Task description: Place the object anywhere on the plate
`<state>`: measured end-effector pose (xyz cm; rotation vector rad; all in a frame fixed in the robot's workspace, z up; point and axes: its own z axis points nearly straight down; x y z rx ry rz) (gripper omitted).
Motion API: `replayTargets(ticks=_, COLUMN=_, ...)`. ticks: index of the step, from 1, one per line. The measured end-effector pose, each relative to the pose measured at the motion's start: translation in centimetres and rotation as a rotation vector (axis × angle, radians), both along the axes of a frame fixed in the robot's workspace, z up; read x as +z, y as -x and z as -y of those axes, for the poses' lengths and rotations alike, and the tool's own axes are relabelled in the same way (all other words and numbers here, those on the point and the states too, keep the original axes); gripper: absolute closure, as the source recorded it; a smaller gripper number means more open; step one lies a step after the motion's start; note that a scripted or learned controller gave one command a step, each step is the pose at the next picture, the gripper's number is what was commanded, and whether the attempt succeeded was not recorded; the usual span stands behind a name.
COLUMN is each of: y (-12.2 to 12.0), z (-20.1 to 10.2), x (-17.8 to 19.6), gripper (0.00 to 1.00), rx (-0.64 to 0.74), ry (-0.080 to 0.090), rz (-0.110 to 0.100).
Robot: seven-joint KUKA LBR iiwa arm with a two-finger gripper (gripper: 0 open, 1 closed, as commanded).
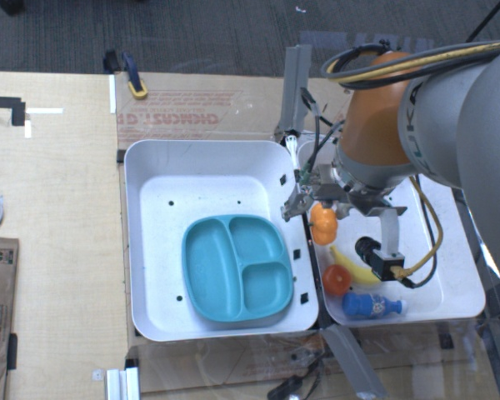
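Camera view | gripper (321,211) pinches rounded orange fruit (322,223) between its fingers, over right bin (450,298) by the divider | smooth teal three-compartment plate (236,267) in left bin (150,223)

The arm (450,98) hides the right bin's (450,302) far side (and its own fingers).

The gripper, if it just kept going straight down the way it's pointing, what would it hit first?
Most likely the orange fruit directly beneath the gripper in the right bin. It already seems to sit at the gripper's tip, though depth is hard to judge from this slanted view. The yellow banana and red ball lie further along.
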<state>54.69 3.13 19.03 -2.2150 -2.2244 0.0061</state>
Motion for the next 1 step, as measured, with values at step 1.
replayTargets(ticks=1, y=-0.14, z=0.54, x=1.00, gripper=1.00, rx=-0.002, ry=0.010, rz=0.005)
